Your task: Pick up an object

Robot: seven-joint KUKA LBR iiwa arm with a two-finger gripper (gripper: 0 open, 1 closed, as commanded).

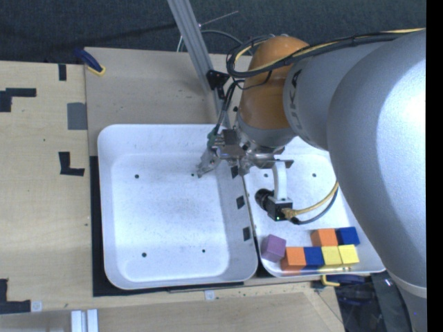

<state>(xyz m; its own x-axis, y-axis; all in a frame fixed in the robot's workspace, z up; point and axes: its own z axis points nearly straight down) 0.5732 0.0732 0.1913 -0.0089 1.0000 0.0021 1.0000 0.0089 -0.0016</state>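
Several small blocks lie along the near edge of the right bin [311, 175]: a purple cube [274, 246], an orange block [295, 256], a blue block [313, 256] and two yellow blocks [339, 254]. Behind them sit another orange block [323, 237] and another blue one [347, 236]. My gripper [218, 169] hangs over the wall between the two bins, at the far right side of the left bin [166, 206]. It is open, with nothing between its fingers [203, 168]. The blocks are well in front of it and to its right.
The big grey arm with its orange band [270, 81] covers most of the right bin's far side. A black cable fitting [271, 205] hangs under the wrist. A slanted metal pole [190, 26] rises behind the bins. The wooden bench [41, 185] extends left.
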